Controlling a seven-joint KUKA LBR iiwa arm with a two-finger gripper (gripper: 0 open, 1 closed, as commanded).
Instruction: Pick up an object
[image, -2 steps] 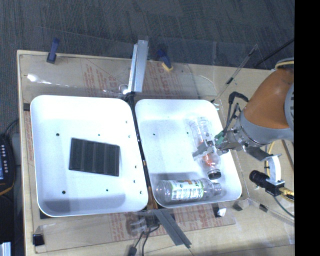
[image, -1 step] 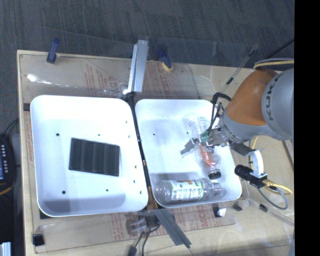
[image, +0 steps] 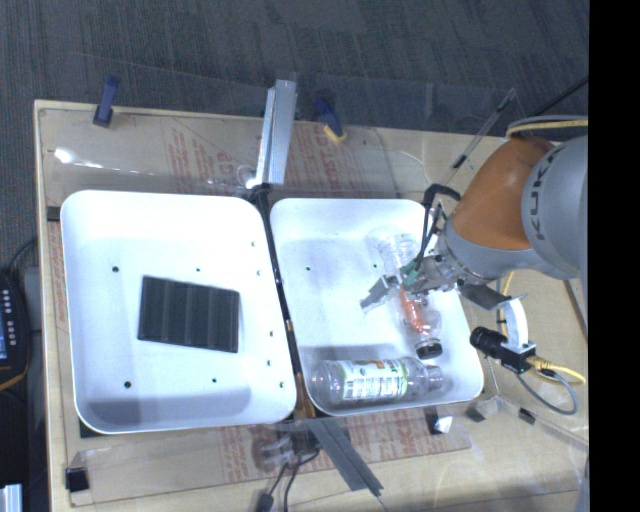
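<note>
My gripper (image: 388, 288) hangs low over the middle of the right bin (image: 318, 232), reaching in from the right. Just to its right, partly under the wrist, lies a small clear bottle with reddish contents and a black cap (image: 420, 320). A crumpled clear plastic cup (image: 393, 246) rests just behind the gripper. Along the bin's front wall a larger clear bottle with a green and white label (image: 375, 380) lies on its side. I see nothing held by the gripper.
The left bin (image: 100, 240) holds a flat black ridged panel (image: 189, 313) near its middle. A metal bar (image: 276, 130) stands behind the seam between the bins. Blue clamps (image: 105, 100) grip the bench's back edge.
</note>
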